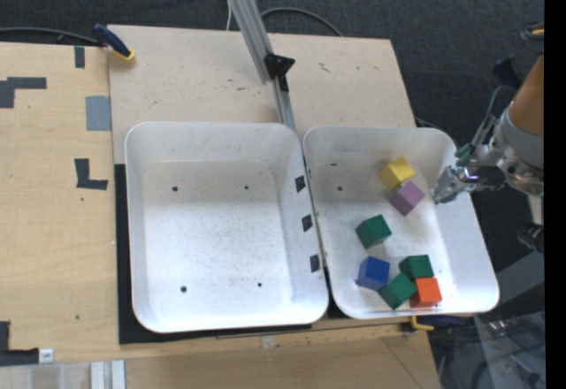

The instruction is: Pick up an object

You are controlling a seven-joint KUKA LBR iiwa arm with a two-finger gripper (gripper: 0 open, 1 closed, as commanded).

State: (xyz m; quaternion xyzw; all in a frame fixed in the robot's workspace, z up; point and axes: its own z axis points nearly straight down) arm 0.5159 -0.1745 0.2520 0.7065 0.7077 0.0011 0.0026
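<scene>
Two shallow white bins sit side by side on a pale wooden bench (354, 78), seen from above at a slant. The left bin (141, 148) has a bare speckled floor. The right bin (478, 272) holds seven small blocks: a yellow block (397, 171) touching a purple block (408, 198) near the top, a green block (373, 231) in the middle, and a cluster near the lower edge made of a blue block (372, 272), two more green blocks (407, 279) and an orange block (426, 292). The arm's tool (447, 186) hangs over the right bin's right rim, just beside the purple block. Whether its tips are spread or pressed together cannot be told.
</scene>
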